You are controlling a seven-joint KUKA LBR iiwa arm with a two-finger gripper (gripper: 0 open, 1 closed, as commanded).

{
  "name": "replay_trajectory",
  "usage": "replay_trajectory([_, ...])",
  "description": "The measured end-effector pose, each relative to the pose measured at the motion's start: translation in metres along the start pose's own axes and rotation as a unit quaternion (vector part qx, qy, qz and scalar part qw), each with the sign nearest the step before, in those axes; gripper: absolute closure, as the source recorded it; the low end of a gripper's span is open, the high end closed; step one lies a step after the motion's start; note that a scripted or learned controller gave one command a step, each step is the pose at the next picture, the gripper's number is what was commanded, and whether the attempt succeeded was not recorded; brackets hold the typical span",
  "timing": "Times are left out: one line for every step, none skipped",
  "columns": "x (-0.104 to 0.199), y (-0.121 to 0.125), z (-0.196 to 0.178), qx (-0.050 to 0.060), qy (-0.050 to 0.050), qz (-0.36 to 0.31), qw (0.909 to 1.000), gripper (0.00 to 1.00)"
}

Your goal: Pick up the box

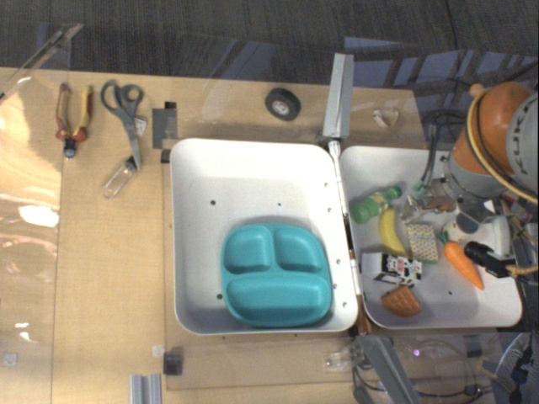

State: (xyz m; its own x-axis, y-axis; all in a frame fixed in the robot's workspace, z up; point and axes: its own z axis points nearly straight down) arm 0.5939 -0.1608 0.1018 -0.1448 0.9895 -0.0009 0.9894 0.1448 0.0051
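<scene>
In the right-hand bin (pixel 505 314), the small black-and-white box (pixel 401 267) lies flat near the front-left corner, below and left of the claw (pixel 438 196), whose grip state cannot be told from here.

bins: two white, side by side (pixel 194 225) (pixel 370 162) | left bin: one teal divided tray (pixel 275 274) | right bin: one banana (pixel 390 232), one carrot (pixel 462 263), one green bottle (pixel 370 206), one small box (pixel 402 267), one patterned packet (pixel 423 242), one brown piece at 6 o'clock (pixel 402 301) | surface, 10 o'clock: one scissors (pixel 126 112), one pliers (pixel 72 118), one tape roll (pixel 283 103)
</scene>
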Motion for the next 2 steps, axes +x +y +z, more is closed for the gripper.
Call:
replay_trajectory([0.009,-0.046,0.000,0.000,0.000,-0.065,0.9979,0.00])
replay_trajectory([0.015,-0.066,-0.003,0.000,0.000,-0.102,0.9948,0.00])
